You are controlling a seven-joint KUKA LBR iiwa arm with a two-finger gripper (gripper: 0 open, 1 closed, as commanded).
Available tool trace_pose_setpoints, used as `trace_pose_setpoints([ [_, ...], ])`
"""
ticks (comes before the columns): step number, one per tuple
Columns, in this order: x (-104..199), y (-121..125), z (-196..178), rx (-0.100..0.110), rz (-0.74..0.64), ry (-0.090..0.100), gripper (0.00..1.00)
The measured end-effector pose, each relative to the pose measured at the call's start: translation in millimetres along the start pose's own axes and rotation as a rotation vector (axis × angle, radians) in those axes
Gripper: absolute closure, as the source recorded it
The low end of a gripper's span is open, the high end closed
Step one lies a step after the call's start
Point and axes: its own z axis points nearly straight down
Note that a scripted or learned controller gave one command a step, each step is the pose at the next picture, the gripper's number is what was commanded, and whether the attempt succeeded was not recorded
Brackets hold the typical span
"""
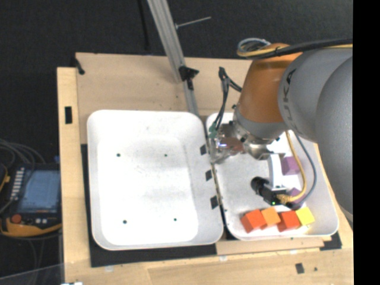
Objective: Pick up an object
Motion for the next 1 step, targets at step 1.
trace_pose_setpoints([
  [1, 57.4, 5.9, -16.2, -0.002, -0.001, 0.001, 1.00],
])
